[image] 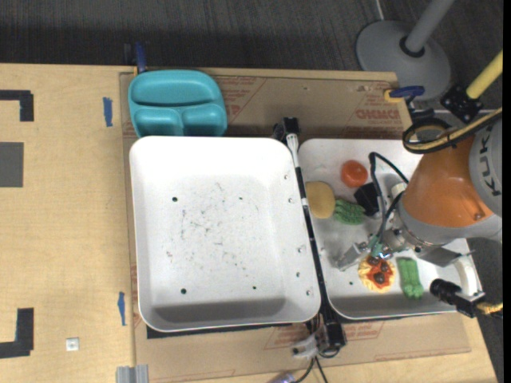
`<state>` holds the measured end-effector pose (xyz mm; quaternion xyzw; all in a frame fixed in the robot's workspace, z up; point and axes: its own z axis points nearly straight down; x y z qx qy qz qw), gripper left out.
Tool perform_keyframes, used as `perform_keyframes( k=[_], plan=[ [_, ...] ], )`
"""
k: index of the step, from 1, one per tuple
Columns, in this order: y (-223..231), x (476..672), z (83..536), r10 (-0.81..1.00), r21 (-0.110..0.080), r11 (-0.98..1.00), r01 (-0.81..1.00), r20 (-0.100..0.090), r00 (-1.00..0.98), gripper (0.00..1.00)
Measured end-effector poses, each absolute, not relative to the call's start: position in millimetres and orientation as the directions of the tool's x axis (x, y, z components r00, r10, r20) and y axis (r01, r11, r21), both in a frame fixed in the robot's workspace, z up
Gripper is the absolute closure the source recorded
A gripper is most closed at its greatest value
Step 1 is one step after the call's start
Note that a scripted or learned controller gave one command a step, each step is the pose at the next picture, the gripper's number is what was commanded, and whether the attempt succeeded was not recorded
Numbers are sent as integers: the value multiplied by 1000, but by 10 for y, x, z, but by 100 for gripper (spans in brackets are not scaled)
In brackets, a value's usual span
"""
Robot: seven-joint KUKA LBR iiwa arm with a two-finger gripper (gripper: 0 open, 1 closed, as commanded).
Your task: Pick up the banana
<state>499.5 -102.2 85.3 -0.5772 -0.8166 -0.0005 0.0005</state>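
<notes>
Nearest you in the right bin (351, 306), a green piece (410, 278) and a red-and-yellow piece (377, 272) lie side by side near the front wall. The gripper (374, 250) hangs low just behind them. You can't tell whether it is open or closed, because the wrist and cables cover it, and nothing can be seen in its grasp. The arm (443, 194) leans in over the bin's right half, probably so it can reach the toys crowded there. Further back, a second green piece (348, 212) touches a pale yellow lump (321, 199) that sits against the bin's left wall. That lump is your likeliest banana, though its shape is too rounded to be sure. It lies apart from the gripper, and the green piece between them and the wall behind it would crowd a grasp. An orange ball (354, 172) sits beyond, near the back. The left bin (215, 214) is beside it. Past both bins, a teal tray (177, 102) rests on the surface (64, 214), and a grey stand base (395, 46) is on the floor.
</notes>
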Motion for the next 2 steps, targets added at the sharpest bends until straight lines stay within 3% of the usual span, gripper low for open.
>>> perform_keyframes(
  k=[1, 2],
  plan=[
    [-1014, 5006, 954, 943, 3, 333, 943, 1, -333, 100],
    [-1013, 5013, 1053, 943, 6, 333, 943, -1, -333, 100]
  ],
)
